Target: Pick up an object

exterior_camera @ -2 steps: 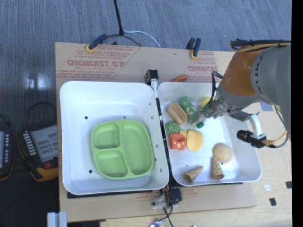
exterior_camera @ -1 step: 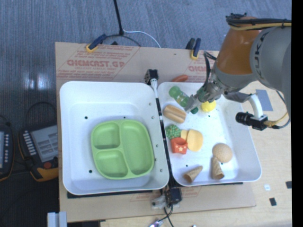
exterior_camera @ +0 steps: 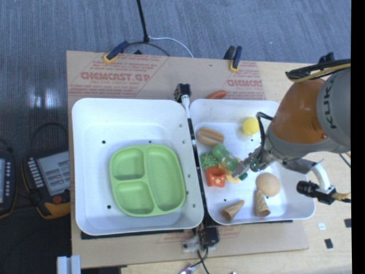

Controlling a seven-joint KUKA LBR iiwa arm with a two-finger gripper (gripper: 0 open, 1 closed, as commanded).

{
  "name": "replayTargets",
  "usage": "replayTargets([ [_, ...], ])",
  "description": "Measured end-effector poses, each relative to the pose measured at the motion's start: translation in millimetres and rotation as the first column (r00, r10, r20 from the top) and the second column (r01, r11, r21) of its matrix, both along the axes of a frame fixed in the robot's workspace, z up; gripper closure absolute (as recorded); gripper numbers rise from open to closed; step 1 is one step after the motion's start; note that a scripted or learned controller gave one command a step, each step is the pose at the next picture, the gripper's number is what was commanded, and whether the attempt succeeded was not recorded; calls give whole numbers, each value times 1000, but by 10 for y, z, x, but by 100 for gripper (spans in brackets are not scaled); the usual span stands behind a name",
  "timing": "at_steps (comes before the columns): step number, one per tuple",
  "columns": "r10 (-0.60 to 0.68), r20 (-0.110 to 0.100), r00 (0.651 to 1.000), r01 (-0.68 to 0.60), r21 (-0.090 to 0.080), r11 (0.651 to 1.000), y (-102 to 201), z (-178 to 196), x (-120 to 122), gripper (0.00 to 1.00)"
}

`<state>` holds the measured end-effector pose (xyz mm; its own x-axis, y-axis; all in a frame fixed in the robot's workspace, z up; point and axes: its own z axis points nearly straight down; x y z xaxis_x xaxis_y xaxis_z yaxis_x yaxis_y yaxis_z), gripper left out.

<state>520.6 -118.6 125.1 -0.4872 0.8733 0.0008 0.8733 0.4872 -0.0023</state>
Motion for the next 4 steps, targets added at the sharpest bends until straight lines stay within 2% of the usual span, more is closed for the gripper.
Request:
replayTargets([
  [1, 1, 1, 1000, -1, 0, 1000, 5, 4, 5, 0],
  [2, 171, 7, 985, -171, 2, 985, 105, -287, 187, 0],
  [3, -135, 8, 991, 135, 0, 991, 163, -234, 262, 0],
  [4, -343, 16, 939, 343, 2, 939, -278, -344, 660, 0],
])
